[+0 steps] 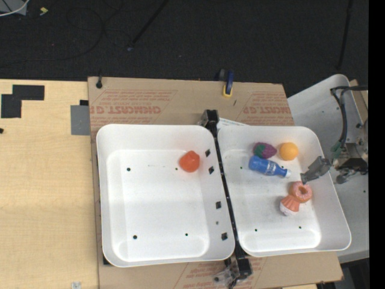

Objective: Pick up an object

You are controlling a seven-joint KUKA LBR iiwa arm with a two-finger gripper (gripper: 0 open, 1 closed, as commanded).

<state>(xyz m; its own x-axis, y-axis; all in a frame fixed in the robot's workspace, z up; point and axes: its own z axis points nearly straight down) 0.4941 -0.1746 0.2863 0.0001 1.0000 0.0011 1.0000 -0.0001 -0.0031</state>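
Observation:
My gripper (331, 171) hangs over the right rim of the right bin (328, 236), open, with nothing between its fingers. One dark finger (314, 171) points down-left, just above a pink and orange toy (296, 198) that lies in the bin apart from it. Further left in the same bin lie a blue bottle (267, 167) on its side, a purple and green object (263, 150) and an orange ball (289, 150). A red object (189, 161) rests alone in the upper part of the left bin (114, 221).
A black divider with clips (218, 185) runs between the two bins. Both bins sit on a cardboard sheet (150, 104) on the wooden bench. A blue and yellow clamp (227, 84) holds the sheet's far edge. Cables (344, 119) hang by the gripper.

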